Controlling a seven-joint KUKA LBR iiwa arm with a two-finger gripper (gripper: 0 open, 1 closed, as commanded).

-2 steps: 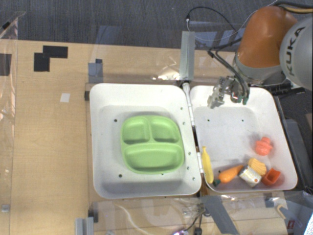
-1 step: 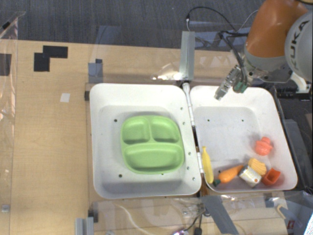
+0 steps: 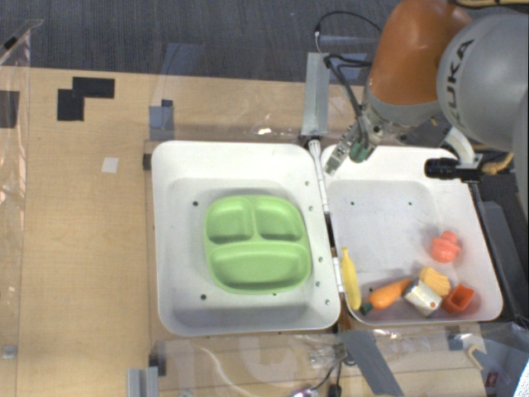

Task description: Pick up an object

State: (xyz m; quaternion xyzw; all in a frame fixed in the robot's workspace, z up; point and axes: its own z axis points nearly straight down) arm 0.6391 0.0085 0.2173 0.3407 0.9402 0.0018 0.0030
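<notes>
From above, we see the gripper (image 3: 340, 157) hanging over the back left corner of the right bin (image 3: 388, 201); we cannot tell its state. The toys lie near that bin's front: a banana (image 3: 350, 279), a carrot (image 3: 389, 294), a pink piece (image 3: 446, 246) and a red cup (image 3: 459, 298). The left bin (image 3: 178, 222) holds a green tray (image 3: 256, 244).

We look down from one fixed camera above the bench (image 3: 74, 222), tilted so the bench's far edge and dark floor lie at the top. Both white bins fit in frame, the left bin (image 3: 169, 246) and the right bin (image 3: 397, 193). The arm (image 3: 463, 56) enters from the right, looming close.
</notes>
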